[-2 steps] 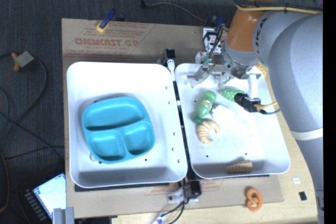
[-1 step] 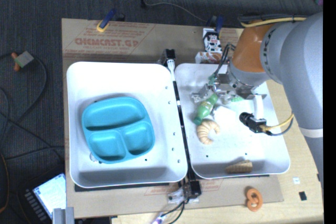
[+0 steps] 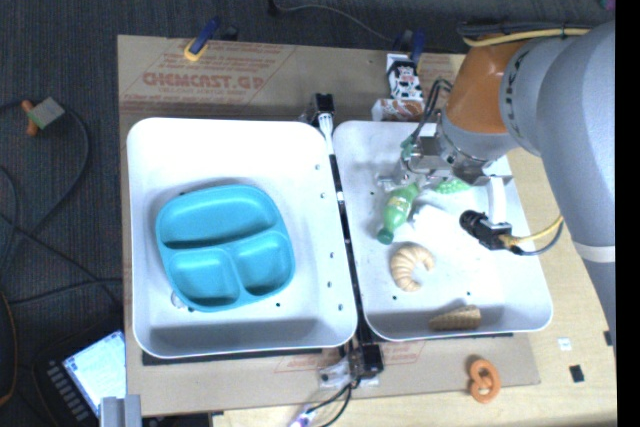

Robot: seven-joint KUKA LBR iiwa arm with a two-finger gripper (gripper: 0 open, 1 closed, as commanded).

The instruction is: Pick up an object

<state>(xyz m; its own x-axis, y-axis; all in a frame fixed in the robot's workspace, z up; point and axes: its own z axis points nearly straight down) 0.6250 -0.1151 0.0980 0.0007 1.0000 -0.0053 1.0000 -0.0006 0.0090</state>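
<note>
Camera view, hand (image 3: pixel 425 170) fingers hidden, bottle (image 3: pixel 397 209) blurred

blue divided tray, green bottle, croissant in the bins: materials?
Blue divided tray: looks like molded plastic, smooth, with a soft sheen and rounded compartments. Green bottle: likely plastic, glossy, slightly translucent. Croissant: probably a plastic or rubber toy, given its even tan color and smooth ridges; hard to confirm from here.
</note>
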